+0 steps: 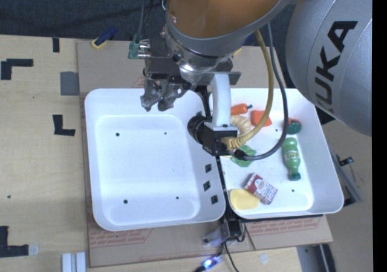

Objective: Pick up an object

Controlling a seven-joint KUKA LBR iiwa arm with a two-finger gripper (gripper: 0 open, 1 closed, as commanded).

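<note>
A KUKA arm is hanging its gripper (162, 97) over the back rim of the left bin (109, 107), nothing between its fingers; whether they are spread or pressed together cannot be told from this angle. The pickings are lying in the right bin (314, 144): a green bottle (291, 157), a red packet (261, 188), a yellow piece (243, 199). The bottle, standing apart, looks the cleanest target; the gripper should be coming straight down, straddling its narrow width.

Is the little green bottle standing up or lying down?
Lying down. The green bottle rests flat on the floor of the right bin, its cap end pointing toward the bin's near side.
</note>
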